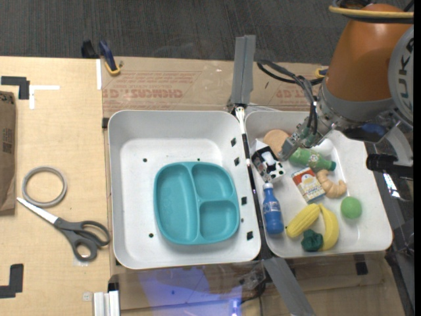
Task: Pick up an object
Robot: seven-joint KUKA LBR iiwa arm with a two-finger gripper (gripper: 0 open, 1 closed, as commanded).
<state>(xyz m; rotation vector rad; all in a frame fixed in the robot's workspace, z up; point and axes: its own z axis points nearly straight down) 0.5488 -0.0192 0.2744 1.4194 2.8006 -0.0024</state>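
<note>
Currently the two-finger gripper (296,141) is lowered into the shallow white right bin (368,242), directly over a green plastic bottle-shaped toy (312,158); its opening cannot be told. Descent should be kept centred on the toy, clear of the beige rounded piece (276,139) beside it.

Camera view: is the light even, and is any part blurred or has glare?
Camera view: mostly even, soft light; a bluish glow falls below the left bin; the gripper looks slightly blurred; the teal plate is sharp, without strong glare.
</note>
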